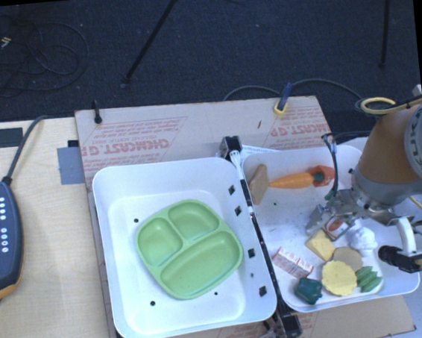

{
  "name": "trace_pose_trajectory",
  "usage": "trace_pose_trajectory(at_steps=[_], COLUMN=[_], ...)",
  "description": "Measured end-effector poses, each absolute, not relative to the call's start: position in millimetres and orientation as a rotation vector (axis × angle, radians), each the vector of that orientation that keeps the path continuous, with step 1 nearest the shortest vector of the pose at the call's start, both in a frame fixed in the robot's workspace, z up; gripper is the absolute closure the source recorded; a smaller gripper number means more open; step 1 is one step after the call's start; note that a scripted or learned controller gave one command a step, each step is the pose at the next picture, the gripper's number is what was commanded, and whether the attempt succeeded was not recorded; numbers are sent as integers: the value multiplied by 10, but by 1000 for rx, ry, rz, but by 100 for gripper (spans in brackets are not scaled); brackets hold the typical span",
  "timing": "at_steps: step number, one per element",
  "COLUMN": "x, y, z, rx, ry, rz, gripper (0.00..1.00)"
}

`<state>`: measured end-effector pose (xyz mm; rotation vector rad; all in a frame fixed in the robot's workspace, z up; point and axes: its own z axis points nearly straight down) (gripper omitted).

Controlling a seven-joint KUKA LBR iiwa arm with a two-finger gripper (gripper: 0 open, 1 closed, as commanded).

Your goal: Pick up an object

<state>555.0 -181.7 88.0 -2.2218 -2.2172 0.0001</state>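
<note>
claw (334, 217): low in right bin (288, 194), state unclear; carrot (295, 181): orange, long, lying flat

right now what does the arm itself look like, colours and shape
The arm is a thick rounded body showing a broad orange-brown band with grey casing at its right side. Below it sits a grey wrist section ending in a small metallic gripper with dark parts. A looped yellow cable lies just above the arm.
</note>
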Motion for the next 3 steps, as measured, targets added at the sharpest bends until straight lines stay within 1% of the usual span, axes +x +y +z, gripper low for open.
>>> trace_pose_trajectory(at_steps=[1,2,3], x=[5567,5761,5651], y=[-1832,-934,-238], z=[995,893,1937], rx=[-2225,-2214,-2215], ry=[-2215,-2229,-2231], rz=[-1,-4,-10], gripper=[100,100,100])
